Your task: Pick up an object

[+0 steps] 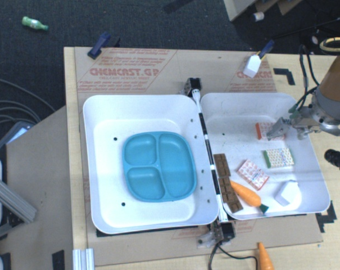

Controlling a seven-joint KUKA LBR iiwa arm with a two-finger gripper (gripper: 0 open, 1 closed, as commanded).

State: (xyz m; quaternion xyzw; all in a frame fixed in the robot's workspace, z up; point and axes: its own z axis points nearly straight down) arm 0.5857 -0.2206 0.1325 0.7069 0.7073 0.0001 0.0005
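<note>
The right bin (310,167) holds several small objects. A red-and-white packet (263,130) lies at its upper middle. Below it are a green-and-white checkered packet (279,158) and a red checkered packet (253,174). An orange carrot (246,193) and a white block (286,194) lie near the front wall. A brown chocolate bar (226,182) rests along the left wall. My gripper (289,131) hangs low over the bin's upper right, just right of the red-and-white packet. It is open, with nothing between its fingers.
The left bin (102,122) holds a blue divided plate (158,166). A second carrot (263,257) lies on the bench in front of the bins. A white-and-blue clip (253,65) and a blue clamp (98,45) sit behind them. Cables run at the upper right.
</note>
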